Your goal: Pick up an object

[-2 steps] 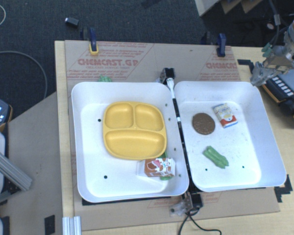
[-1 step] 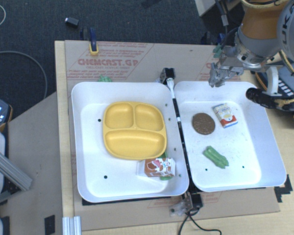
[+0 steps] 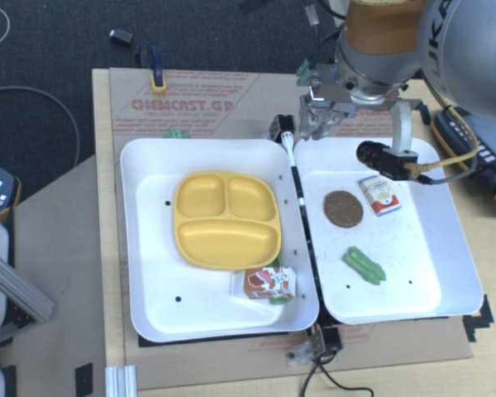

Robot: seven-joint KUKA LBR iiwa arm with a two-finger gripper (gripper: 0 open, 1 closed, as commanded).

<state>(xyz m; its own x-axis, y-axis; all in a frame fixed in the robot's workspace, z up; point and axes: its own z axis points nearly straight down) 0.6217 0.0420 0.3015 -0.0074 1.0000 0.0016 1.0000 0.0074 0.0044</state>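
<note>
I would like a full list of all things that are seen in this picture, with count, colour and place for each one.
bins: 2, white, side by side on the bench
divided plate: 1, yellow, middle of the left bin
snack packet: 1, brown and white, left bin, near corner, beside the plate
round disc: 1, brown, right bin, left of middle
small carton: 1, white and red, right bin, right of the disc
pea pod toy: 1, green, right bin, near side
cardboard sheet: 1, brown, under the bins
arm: 1, grey with orange band, top right
claw: 1, metal, over the far edge between the bins
</note>
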